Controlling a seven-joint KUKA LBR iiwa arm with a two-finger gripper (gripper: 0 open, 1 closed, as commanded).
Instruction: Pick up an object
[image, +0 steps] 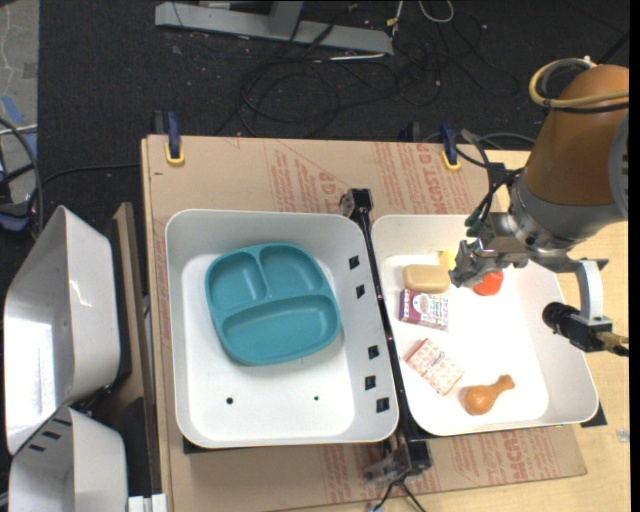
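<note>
Nearest the camera, in the right bin (570, 400), lie a tan drumstick-shaped toy (486, 395) and, just left of it, a pink patterned packet (433, 365). Farther back sit a purple and white carton (424, 308) and a pale yellow block (426, 277). The gripper (472, 264) hangs right of the block, just beside an orange-red object (488, 284); its grip cannot be judged. The left bin (190, 330) holds a teal divided plate (272, 303).
</note>
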